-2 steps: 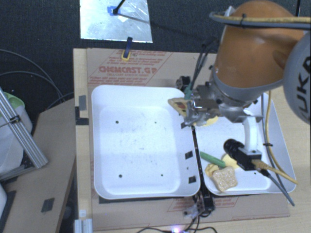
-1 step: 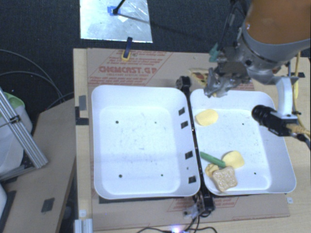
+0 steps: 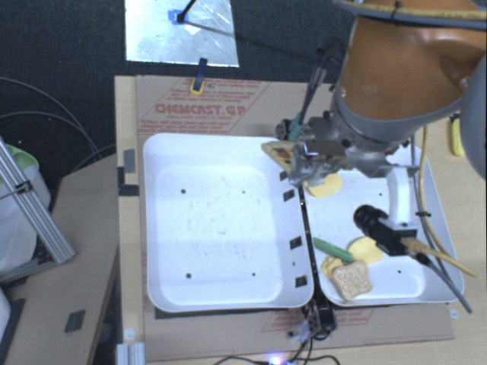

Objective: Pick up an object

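The grey arm with the orange band reaches low over the shallow white right-hand bin [image 3: 399, 280]. Its tool [image 3: 303, 169] sits at that bin's 11 o'clock corner, hard against the wall shared with the shallow white left-hand bin [image 3: 213, 226]. I cannot tell whether the tool is clenched or released, because the wrist's bulk covers it.

A tan wedge-shaped toy slice [image 3: 275, 154] lies at the tool's 10 o'clock, apparently propped over the shared wall. It is probably the thing aimed at, which would explain why the tool crowds the corner. A flat pale yellow disc [image 3: 329, 186] lies just beside the tool at 4 o'clock and is the other likely candidate.

The remaining pieces are bunched at the right-hand bin's 6 o'clock, well apart from the tool: a green plastic stick [image 3: 332, 248], a rounded yellow lump [image 3: 367, 249] and a brown toast-like slice [image 3: 352, 280].
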{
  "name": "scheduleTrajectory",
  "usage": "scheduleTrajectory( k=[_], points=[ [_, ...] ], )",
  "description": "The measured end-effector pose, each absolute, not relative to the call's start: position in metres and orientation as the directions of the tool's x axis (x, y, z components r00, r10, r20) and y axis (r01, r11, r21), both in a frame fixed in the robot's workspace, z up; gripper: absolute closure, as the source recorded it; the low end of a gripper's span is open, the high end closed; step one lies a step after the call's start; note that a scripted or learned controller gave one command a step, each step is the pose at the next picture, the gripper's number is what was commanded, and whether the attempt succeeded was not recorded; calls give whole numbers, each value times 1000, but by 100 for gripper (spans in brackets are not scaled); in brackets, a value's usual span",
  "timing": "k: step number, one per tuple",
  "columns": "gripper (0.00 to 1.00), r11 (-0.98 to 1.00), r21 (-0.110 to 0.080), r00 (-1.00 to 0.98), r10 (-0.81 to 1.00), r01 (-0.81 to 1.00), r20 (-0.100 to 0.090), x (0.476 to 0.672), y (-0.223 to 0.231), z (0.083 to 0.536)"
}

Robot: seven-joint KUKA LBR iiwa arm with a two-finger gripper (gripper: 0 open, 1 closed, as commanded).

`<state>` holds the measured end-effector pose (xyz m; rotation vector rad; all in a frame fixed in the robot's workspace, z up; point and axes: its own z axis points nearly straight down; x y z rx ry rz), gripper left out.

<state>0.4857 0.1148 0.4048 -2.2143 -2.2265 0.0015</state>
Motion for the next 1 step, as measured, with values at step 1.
scheduleTrajectory(
  k=[1],
  points=[
    [100, -1, 5, 1, 1000, 1000, 0, 487, 80, 426]
  ],
)
